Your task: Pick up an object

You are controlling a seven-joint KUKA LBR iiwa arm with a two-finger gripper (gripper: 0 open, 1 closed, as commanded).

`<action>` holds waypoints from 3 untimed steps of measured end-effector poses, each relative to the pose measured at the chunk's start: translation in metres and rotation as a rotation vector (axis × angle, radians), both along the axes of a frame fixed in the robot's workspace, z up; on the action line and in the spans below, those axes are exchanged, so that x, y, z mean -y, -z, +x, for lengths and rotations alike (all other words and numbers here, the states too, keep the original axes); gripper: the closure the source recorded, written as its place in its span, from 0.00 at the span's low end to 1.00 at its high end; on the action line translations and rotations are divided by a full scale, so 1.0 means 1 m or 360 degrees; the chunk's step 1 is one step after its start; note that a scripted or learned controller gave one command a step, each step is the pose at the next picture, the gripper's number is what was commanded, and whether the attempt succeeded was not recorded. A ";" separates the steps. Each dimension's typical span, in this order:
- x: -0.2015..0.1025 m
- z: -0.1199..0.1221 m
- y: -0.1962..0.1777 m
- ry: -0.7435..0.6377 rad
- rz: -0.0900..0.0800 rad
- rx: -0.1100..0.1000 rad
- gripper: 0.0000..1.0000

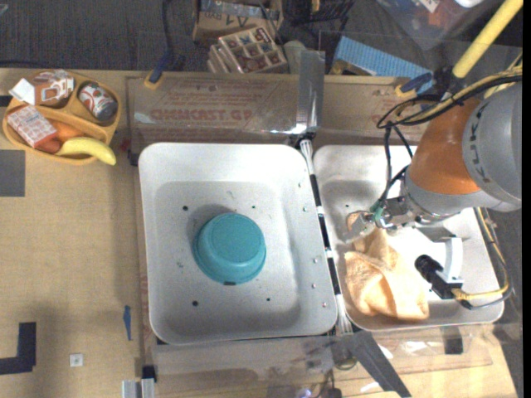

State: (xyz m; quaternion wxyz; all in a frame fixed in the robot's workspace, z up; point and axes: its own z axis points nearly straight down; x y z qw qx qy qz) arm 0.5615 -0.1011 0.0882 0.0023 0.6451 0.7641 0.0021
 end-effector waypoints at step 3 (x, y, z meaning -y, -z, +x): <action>0.001 -0.010 0.000 -0.0183 0.0000 -0.0001 0.00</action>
